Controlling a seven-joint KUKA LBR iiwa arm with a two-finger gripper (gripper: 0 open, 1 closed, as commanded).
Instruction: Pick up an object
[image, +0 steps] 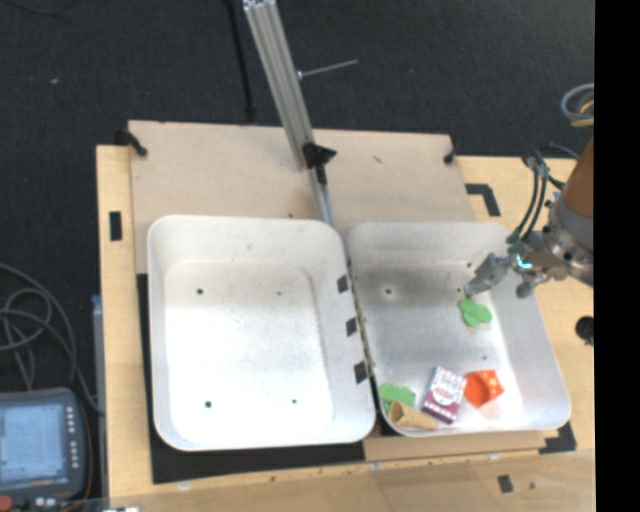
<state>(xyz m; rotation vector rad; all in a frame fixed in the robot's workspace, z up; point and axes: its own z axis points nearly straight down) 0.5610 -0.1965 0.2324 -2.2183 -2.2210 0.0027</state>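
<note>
Pincer (508, 278) spread above right bin's (420, 250) bare far end.

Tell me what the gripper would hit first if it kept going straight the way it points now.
Most likely the small green object. The gripper sits over the right bin, fingers aimed down and toward the view's left, with that object just below the nearer fingertip. Height above it is unclear from this slanted view.

Objects (445, 394) in right bin (535, 340).
</note>
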